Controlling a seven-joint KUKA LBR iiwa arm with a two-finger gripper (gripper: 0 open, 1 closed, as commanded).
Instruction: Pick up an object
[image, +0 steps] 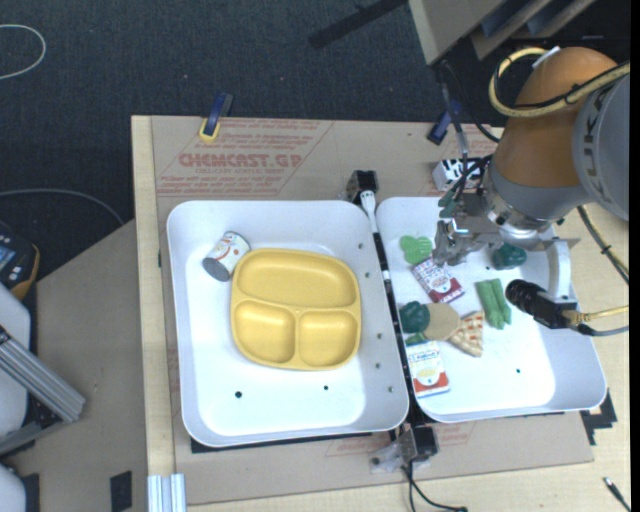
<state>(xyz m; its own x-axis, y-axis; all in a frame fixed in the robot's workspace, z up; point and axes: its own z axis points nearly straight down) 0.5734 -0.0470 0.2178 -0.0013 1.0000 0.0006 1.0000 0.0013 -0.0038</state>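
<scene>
Pincer (452, 240) low in the right bin (560, 385) over the red-and-white packet (438, 281), grip state impossible to tell; nothing visibly lifted, pick apparently not yet done.

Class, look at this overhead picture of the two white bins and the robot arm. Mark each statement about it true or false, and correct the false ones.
1. The yellow divided tray lies in the left bin. True.
2. The small can lies in the right bin. False: it lies in the left bin, by the tray's upper left corner.
3. The gripper is over the right bin. True.
4. The pizza slice sits on the yellow tray. False: it lies in the right bin.
5. The tray has three compartments. True.
</scene>
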